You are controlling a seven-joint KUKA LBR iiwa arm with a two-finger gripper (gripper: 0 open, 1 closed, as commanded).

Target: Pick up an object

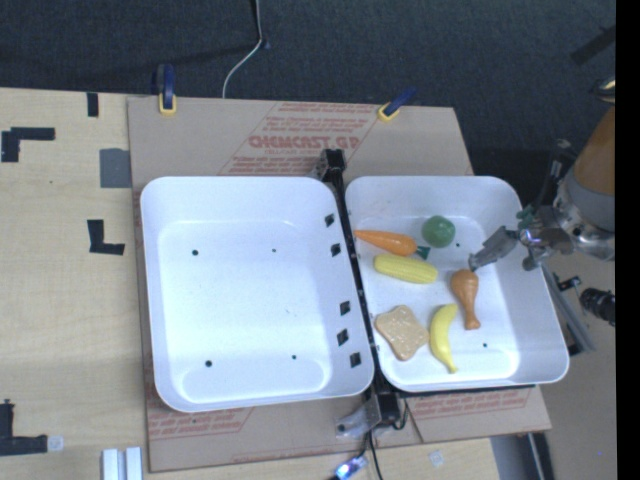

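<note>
I am working in a robotics lab: two white bins (240, 193) are sitting on a cardboard sheet (300, 138) clamped to the bench, black tape marks (100, 236) are lying left of the bins, and a cable (245, 58) is trailing beyond them.

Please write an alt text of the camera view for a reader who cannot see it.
The gripper hovers over the right bin, just above a toy drumstick. That bin also holds a carrot, a corn cob, a green ball, a banana and a bread slice.
</note>
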